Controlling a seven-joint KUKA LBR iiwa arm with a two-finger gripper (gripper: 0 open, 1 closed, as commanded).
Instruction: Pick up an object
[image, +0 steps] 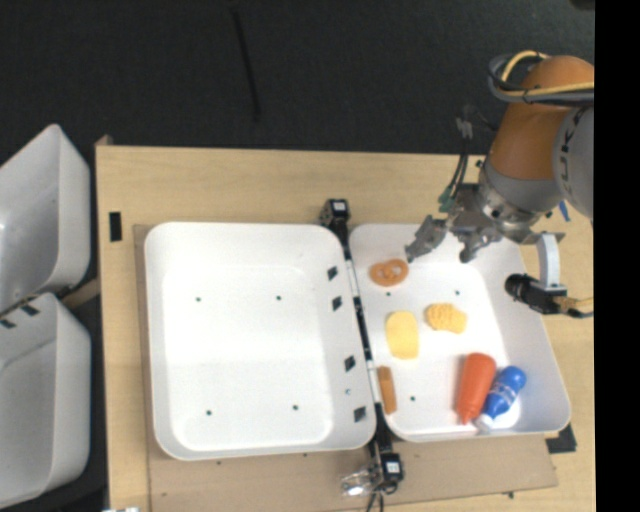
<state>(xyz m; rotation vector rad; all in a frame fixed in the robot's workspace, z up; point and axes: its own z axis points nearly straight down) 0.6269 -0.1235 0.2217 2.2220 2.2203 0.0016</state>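
Over the far end of the right bin (540, 385), I have the gripper (447, 243) hanging above the white floor with its 2 fingers spread apart and nothing between them, so by my reading the pick has not happened yet. All 6 candidates lie loose in that bin: a small orange ring-shaped piece (389, 272) sits just below and to the left of the fingertips and is the nearest thing to them; a pale yellow block (403, 334) and a ridged yellow piece (446, 318) lie side by side near the middle; a slim brown stick (385, 388) rests against the left wall by the divider; and an orange cylinder (474, 386) lies touching a blue and white bottle (503, 394) in the near right corner. I see the left bin (160, 330) with bare white floor. My judgement is that the task stands at the approach stage: the arm is positioned over the objects but not down on any of them, and the fingers appear clear of the ring. What is left, as I see it, is essentially everything that counts: lining up on 1 target, descending, closing on it, and lifting it free of the floor.
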